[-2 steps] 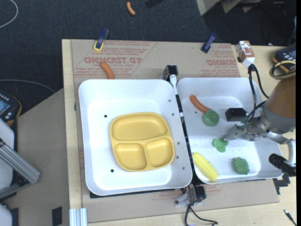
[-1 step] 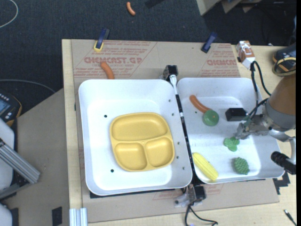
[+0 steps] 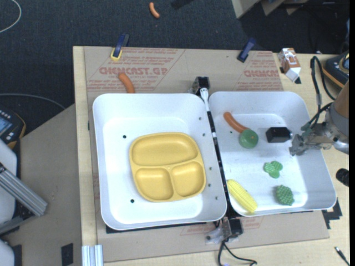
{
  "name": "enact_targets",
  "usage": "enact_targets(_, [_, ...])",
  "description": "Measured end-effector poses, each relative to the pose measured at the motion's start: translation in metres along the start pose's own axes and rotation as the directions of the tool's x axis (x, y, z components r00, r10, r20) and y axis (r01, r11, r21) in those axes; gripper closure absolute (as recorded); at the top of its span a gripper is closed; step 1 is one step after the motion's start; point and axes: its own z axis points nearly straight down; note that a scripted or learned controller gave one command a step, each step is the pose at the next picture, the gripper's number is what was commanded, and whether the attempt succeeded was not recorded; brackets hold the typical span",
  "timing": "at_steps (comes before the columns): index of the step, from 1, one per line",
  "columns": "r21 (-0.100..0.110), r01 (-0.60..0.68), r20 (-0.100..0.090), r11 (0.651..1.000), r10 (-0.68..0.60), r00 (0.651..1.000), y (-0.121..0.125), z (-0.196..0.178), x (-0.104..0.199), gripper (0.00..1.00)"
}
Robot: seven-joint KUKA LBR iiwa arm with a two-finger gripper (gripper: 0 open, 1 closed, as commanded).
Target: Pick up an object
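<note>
Nothing's lifted yet: your gripper [image 3: 297, 147] hangs by the black block [image 3: 277, 134], and you can't tell its state.

Right bin [image 3: 310, 112]: six small objects I can see, all lying loose on the floor.

I see an orange carrot [image 3: 234, 122] lying slantwise at far left, touching a green ball [image 3: 248, 139]; a black block [image 3: 277, 134] just right of that; a small green leafy piece [image 3: 272, 169] mid-bin; a green bumpy piece [image 3: 284, 195] near right; a yellow corn cob [image 3: 242, 196] on the near-left rim.
</note>
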Motion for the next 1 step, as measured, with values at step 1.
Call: enact_targets(1, [-0.001, 0.0, 0.001, 1.0, 0.0, 1.0, 0.0038, -0.0599, -0.0096, 1.0])
